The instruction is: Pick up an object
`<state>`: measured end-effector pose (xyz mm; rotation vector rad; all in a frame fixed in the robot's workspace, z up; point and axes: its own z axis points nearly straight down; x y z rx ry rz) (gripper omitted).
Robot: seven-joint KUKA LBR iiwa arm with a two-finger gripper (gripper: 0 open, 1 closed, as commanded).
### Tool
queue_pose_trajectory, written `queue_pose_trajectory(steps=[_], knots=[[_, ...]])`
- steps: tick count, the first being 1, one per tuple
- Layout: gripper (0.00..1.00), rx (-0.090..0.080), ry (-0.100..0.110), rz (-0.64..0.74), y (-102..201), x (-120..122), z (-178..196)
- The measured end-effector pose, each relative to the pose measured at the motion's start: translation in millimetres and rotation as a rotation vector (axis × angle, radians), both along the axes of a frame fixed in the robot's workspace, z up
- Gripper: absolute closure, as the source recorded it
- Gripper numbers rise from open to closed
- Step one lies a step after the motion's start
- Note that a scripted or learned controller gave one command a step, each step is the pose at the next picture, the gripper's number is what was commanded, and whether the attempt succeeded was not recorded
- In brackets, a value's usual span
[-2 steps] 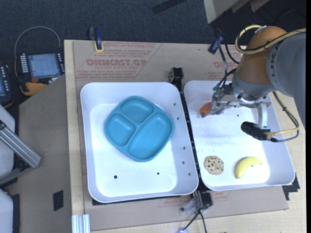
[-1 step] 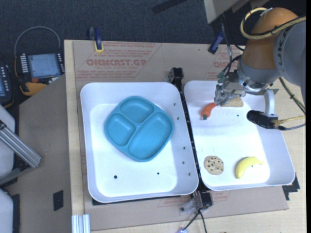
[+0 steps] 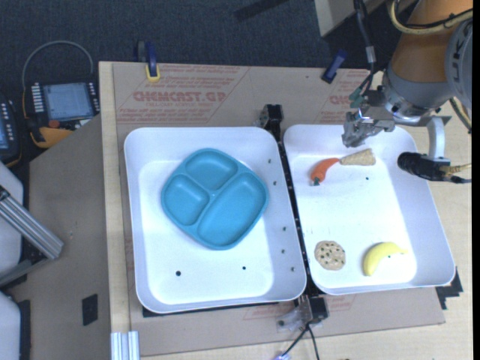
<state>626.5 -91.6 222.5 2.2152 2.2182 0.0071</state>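
Observation:
The right bin holds a small orange carrot near its far left, with a tan wedge-shaped piece just to its right. Toward the near side lie a round cookie with dark chips and a yellow banana. My gripper hangs over the far edge of the right bin, just above the tan wedge and right of the carrot. Nothing shows between its fingers.
The left bin carries a blue divided plate in its middle. A black clamp sits at the far end of the gap between the bins. The bench is brown cardboard.

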Motion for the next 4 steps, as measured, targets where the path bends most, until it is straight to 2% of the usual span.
queue_pose_trajectory(steps=[1, 2, 3, 4], knots=[[1.00, 0.000, 0.003, 0.000, 0, 1, 19], [1.00, 0.003, 0.012, 0.002, 47, -21, 8], [1.00, 0.003, 0.012, 0.003, 93, -36, -3], [1.00, 0.004, 0.012, 0.004, 149, -60, 3]])
